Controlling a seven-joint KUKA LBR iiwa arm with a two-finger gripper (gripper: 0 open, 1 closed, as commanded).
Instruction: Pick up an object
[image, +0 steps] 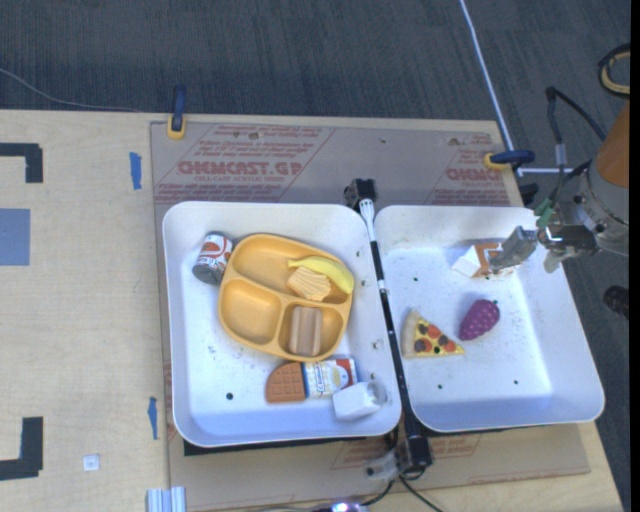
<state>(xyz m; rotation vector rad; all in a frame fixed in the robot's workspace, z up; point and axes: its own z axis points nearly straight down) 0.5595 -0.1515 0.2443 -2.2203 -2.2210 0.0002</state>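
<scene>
My gripper (532, 252) hangs over the back right part of the right bin (570, 400), open, with nothing between its fingers. Its left finger (515, 244) is just right of a small white and orange object (474, 260) lying near the bin's back wall. A purple bunch of grapes (479, 319) and a toy pizza slice (431, 337) lie in the middle of the same bin, in front of and to the left of the gripper.
The left bin (185, 330) holds a yellow divided plate (250, 305) with a banana (322, 270) and other food pieces, a soda can (211, 257), a brown waffle (285, 383), a packet (330, 375) and a white block (355, 400). A black clamp (360, 191) sits between the bins at the back.
</scene>
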